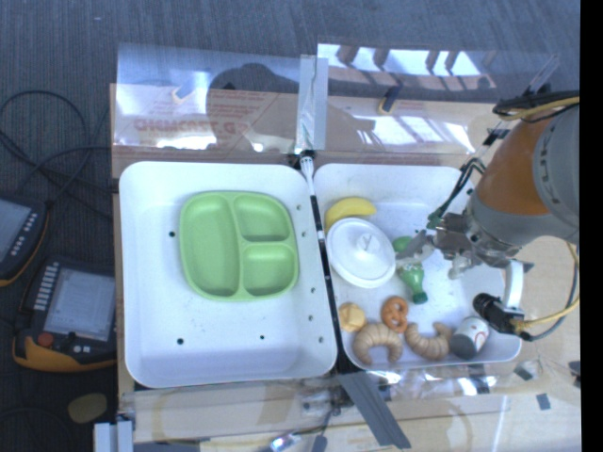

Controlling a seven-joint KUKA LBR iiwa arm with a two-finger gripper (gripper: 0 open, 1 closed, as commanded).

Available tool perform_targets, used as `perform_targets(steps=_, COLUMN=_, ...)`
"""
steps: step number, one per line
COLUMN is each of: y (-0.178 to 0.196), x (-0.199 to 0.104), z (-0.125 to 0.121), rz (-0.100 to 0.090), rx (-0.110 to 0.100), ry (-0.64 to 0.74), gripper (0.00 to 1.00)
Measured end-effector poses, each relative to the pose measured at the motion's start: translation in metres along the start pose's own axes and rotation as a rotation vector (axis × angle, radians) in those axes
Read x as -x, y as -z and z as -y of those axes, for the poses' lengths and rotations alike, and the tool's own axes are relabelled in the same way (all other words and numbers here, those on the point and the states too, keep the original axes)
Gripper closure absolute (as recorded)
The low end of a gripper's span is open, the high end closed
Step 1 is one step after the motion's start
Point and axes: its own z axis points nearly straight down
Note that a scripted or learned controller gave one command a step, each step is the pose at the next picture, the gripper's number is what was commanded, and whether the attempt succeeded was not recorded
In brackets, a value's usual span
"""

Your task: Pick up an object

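The right white bin (377,179) holds several small items. A yellow banana (350,210) lies beside a round white bowl (361,250). A green toy (412,282) lies near the bin's middle. Along the front wall are an orange pretzel (395,312), a tan croissant (377,342), a small yellow piece (351,316), a tan curved piece (429,342) and a grey-and-white ball (468,337). My gripper (440,254) hangs over the right part of this bin, just right of the green toy and above it. It is open, and nothing shows between its fingers.
The left white bin (151,337) holds a green divided plate (238,245). The grey arm with its orange band (513,182) covers the right bin's right side, with cables looping near its front right corner. A clear panel stands behind both bins.
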Motion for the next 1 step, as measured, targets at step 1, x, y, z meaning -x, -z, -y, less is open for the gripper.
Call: perform_targets(steps=1, y=-0.0393, x=-0.0096, z=0.0088, rz=0.003, rx=0.021, ry=0.054, gripper=0.00)
